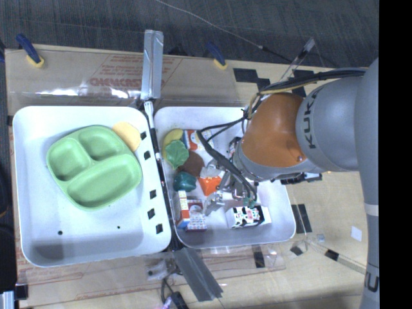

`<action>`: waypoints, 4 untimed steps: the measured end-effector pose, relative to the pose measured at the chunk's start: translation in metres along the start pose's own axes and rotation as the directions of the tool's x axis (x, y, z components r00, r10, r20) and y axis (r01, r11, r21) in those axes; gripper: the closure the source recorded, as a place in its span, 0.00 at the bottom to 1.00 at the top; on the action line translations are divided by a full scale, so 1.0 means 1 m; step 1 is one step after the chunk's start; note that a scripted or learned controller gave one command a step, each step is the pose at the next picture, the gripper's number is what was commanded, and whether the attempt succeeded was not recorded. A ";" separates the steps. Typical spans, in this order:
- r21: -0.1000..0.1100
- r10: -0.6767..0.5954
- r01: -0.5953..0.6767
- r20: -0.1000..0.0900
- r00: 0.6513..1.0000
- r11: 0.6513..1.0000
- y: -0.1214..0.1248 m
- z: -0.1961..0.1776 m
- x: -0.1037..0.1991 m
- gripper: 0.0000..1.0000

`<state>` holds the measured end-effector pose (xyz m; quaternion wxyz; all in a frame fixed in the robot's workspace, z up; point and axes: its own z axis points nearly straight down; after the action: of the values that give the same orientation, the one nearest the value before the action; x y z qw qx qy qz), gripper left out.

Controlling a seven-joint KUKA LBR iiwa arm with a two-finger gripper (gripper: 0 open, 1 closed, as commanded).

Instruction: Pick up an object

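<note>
camera view, looking down at a slant: two white bins sit side by side on the bench. the left bin [29, 192] holds a green divided plate [94, 165] with a yellow sponge-like piece [128, 134] tucked at its upper right corner, touching the rim. nothing is happening over there.

the action is in the right bin [278, 223]. the arm [335, 124] reaches in from the right, its orange band [273, 131] hanging over the bin's upper half, and the gripper [226, 195] is down low among the clutter near the bin's middle. the tips are buried in cables and small items, so i cannot tell whether the gripper is closed, released or grasping anything.

the candidates: a yellow piece [171, 137] and a green ball-like lump [176, 153] by the left wall, a brown lump [191, 165] and a teal piece [184, 181] below them, an orange piece [210, 185] just beside the gripper, a red-and-white packet [185, 210] near the bottom left, and a black-and-white spotted box [248, 216] just below the gripper.

as for progress, my read is that the reach is made and the gripper is at picking height, but nothing looks lifted; every item seems to rest on the bin floor. a secure grasp and the lift are left to do.
</note>
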<state>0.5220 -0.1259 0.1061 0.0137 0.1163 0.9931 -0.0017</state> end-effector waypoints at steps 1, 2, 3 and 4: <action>0.000 0.032 -0.032 -0.010 0.999 1.000 0.033 0.006 0.005 0.00; -0.004 -0.099 0.099 -0.012 0.995 0.995 -0.015 0.007 0.000 0.00; 0.000 -0.059 0.059 -0.011 0.998 0.998 0.019 0.007 0.032 0.00; -0.002 -0.051 0.051 -0.022 0.998 0.999 0.045 -0.029 -0.064 0.00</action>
<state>0.5940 -0.0963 0.1366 0.0029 0.0910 0.9958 0.0000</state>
